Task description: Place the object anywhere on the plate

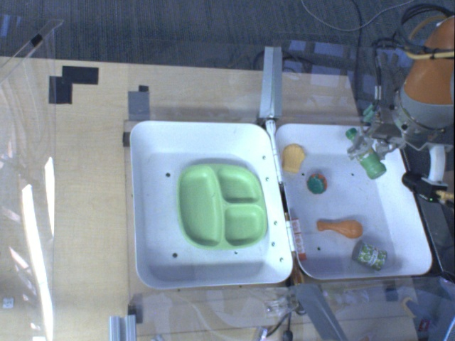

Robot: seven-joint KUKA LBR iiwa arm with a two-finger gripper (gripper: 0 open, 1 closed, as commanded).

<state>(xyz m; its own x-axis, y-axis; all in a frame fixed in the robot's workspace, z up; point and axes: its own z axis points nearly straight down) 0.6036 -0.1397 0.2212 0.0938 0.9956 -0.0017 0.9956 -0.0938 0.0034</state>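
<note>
A green plate (222, 206) with three compartments is seen lying flat in the middle of the left bin (153, 261), where it is left open from above, presumably so that anything lowered onto it will land in one of its hollows. Nothing is seen resting on it, so the task is judged not yet done.

Past the divider, the right bin (412, 258) is found to hold the loose things, spread well apart, which should make single picks easier. A yellow lump (293, 157) is set near the bin's upper left corner, close to the divider. Just below and right of it a small round green and orange ball (317, 183) is seen. Lower down, an orange gourd-shaped piece (340, 227) is laid on its side, and near the bottom edge a green patterned can (370, 256) is tipped over.

At the upper right of this bin the gripper (370, 150) is held above the floor, with a green cylinder (371, 164) seen at its tip, tilted. The cylinder appears to be caught between the fingers, narrowed around its upper end, though the grip is small in the view. If it is indeed held, a carry leftward over the divider to the plate would be called for next.
</note>
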